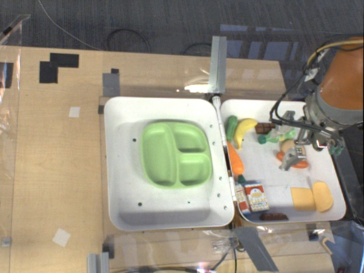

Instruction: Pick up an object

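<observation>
Seemingly, the gripper [292, 159] is poised over a small orange toy [298, 164] right of the banana [244, 131] in the right bin [335, 212], its spread untellable; the toy is judged light, rigid, slick, best pinched across its middle.

Wooden bench [57, 169] bears two white bins [122, 209].

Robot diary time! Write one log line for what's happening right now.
arm: over right bin | gripper: low among toys, above orange piece | grasp: unclear | green tray: in left bin
</observation>
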